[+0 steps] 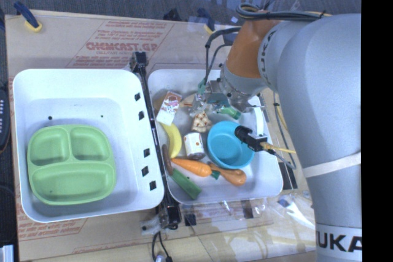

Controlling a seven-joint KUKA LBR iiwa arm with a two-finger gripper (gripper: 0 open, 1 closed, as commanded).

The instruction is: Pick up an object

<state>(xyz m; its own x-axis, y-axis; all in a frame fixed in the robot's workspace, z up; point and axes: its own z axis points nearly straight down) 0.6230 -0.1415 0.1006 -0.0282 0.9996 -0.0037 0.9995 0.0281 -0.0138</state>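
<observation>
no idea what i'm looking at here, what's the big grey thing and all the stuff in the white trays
The big grey thing is a robot arm with an orange band; it reaches in from the right. One camera looks down on the bench at a slant. Its gripper hangs low over the right bin, and I cannot tell whether it holds anything. That bin holds toy items: a blue bowl, a banana, a carrot, and small packets. The left bin holds a green divided plate.
</observation>
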